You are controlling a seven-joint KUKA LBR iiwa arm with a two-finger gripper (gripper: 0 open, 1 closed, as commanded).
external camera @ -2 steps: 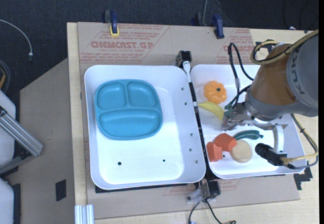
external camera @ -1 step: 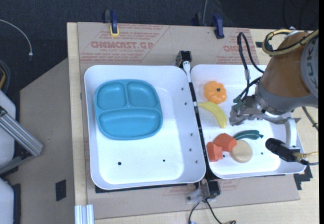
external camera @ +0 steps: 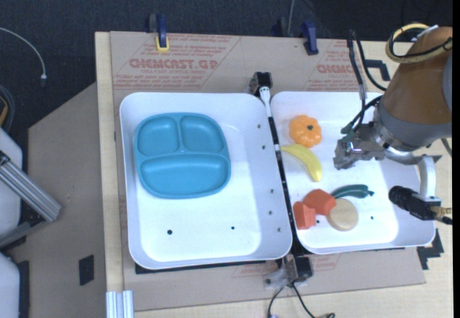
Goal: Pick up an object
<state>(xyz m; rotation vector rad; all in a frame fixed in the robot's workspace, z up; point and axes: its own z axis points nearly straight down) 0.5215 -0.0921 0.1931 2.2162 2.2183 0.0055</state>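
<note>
Gripper (external camera: 350, 154) over right bin (external camera: 374, 237), finger state unclear; banana (external camera: 305, 160) just left, long axis diag.

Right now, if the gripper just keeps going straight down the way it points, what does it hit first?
Most likely bare floor of the right bin, under the gripper. The banana lies just to its left and the teal-handled tool just below; depth is hard to judge.
</note>
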